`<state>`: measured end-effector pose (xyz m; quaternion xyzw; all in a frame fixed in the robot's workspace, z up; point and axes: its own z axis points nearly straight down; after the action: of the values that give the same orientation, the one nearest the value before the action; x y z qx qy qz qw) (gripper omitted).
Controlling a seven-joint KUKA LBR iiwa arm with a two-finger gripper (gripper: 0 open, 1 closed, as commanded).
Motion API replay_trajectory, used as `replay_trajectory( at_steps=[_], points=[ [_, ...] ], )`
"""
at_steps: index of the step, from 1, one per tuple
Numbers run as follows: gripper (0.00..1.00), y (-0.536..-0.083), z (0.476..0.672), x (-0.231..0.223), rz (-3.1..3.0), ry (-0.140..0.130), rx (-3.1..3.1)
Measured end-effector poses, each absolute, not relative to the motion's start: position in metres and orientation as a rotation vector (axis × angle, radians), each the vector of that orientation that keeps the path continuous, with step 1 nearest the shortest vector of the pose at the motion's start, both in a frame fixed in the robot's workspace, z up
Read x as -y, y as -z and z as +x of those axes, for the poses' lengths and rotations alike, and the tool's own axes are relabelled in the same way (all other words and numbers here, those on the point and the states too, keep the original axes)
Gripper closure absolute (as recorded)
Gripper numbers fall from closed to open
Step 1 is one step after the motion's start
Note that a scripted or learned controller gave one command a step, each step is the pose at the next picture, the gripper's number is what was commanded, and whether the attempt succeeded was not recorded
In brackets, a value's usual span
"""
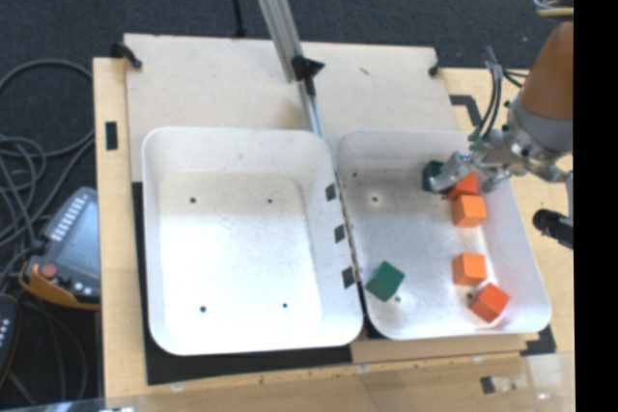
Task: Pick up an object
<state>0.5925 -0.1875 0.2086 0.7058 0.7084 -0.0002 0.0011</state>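
The right bin (502, 328) holds a green cube (384, 282) near its front left and several orange cubes along its right side. One orange cube (469, 209) lies toward the back, another (470, 268) sits further forward, and a third (489, 301) rests by the front right corner. My gripper (446, 177) hangs low over the back of the right bin, just above and left of the rearmost orange cube. A bit of orange (463, 184) shows right against the gripper; whether it is gripped is unclear.
The left bin (154, 159) stands beside the right one, their walls meeting mid-bench. A slanted aluminium rail (275, 5) rises from the back. Cables and a pendant (68, 246) lie off the bench at the left.
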Motion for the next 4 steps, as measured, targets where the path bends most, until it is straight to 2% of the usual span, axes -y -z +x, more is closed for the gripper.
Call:
replay_trajectory(
  at_steps=[1, 2, 3, 4],
  points=[
    [0.0, -0.124, 0.66, 0.206, 2.219, 0.001, -2.217],
    [1.0, -0.134, 0.661, 0.207, 2.213, 0.003, -2.222],
    [1.0, -0.131, 0.642, 0.141, 2.215, -0.001, -2.229],
    [1.0, -0.202, 0.636, 0.065, 2.208, -0.011, -2.229]
  ],
)
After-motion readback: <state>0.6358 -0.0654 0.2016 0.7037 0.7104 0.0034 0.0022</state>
